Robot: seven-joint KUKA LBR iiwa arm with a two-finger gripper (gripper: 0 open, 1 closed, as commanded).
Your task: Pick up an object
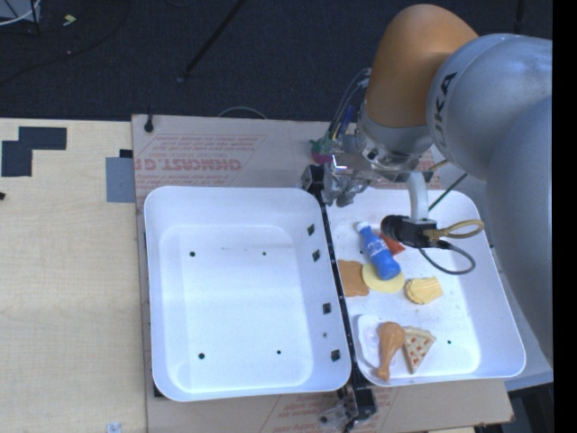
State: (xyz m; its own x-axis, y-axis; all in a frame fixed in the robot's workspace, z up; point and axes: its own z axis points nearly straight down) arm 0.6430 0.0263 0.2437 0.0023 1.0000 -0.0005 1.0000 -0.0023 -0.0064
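Nearest my camera, at the front of the right bin (pixel 473 336), I note a tan drumstick (pixel 389 345) lying lengthwise, thick end toward the far side. A waffle-patterned wedge (pixel 417 347) lies just beside it on the right, the two touching or nearly so.

Further in, a yellow shell-shaped piece (pixel 423 290) sits alone on the bin floor. To its left a flat yellow disc (pixel 389 285) lies against an orange-brown slab (pixel 352 279), which rests close to the wall shared with the left bin (pixel 234 305).

A blue bottle (pixel 379 253) with a white cap lies on its side, its base over the yellow disc and its cap pointing toward the far left corner. A small red piece (pixel 395 243) shows just behind the bottle (too hidden for me to identify).

Beyond these, the gripper (pixel 341 188) hangs over the far left corner of the right bin, near the dividing wall and apart from every candidate object. I cannot tell from this view whether it is released or clenched, and I see nothing held in it.

Above it, the orange band (pixel 410 61) and the grey arm (pixel 491 106) come in from the right. Both bins rest on a cardboard sheet (pixel 225 156) with red print, on the pale bench (pixel 63 287).
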